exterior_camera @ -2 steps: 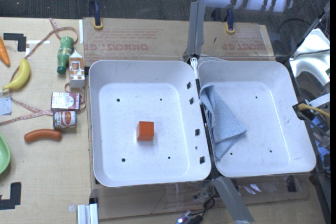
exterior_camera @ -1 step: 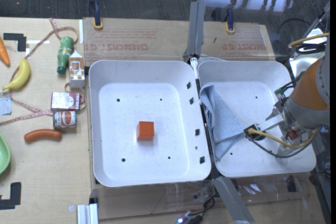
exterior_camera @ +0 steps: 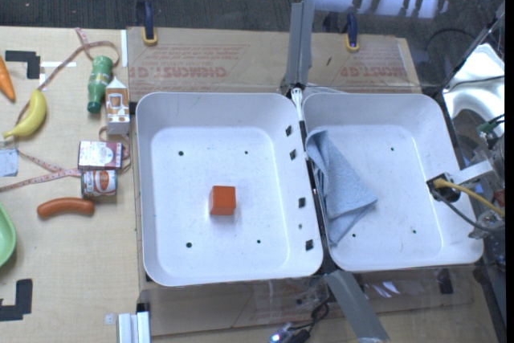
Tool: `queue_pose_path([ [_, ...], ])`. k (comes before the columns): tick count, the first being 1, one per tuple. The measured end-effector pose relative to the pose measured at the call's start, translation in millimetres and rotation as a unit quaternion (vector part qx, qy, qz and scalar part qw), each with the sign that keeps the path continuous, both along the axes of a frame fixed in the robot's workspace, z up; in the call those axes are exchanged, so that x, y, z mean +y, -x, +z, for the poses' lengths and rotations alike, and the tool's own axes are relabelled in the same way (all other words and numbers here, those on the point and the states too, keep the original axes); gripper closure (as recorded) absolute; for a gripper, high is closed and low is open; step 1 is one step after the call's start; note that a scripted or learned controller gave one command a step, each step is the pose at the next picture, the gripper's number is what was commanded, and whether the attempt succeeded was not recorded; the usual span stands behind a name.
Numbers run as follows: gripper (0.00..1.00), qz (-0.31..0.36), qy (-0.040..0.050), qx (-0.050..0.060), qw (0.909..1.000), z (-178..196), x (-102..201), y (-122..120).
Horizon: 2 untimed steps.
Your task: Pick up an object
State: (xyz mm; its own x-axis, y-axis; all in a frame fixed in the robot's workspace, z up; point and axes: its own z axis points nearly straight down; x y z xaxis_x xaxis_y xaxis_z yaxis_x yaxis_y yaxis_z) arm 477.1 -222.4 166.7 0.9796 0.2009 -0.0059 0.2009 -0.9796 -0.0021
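At the outset of the pick, calling for a reach to above the orange block (exterior_camera: 222,200) lying in the left-hand bin (exterior_camera: 161,173), then a descent.

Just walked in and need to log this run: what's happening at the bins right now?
Nothing is being handled yet. An orange block sits alone near the middle of the left bin, and a crumpled blue-grey cloth lies along the left side of the right bin. The arm's hardware is at the right edge, back from both objects.
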Motion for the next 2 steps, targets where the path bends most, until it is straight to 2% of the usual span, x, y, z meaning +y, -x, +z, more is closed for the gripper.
queue_pose_path([
  [1,1.00,0.002,-0.0007,0.004,1.0000,5.7,-0.2,-0.2],
  [2,1.00,0.005,-0.0009,0.000,1.0000,-77.7,37.4,0.2],
])
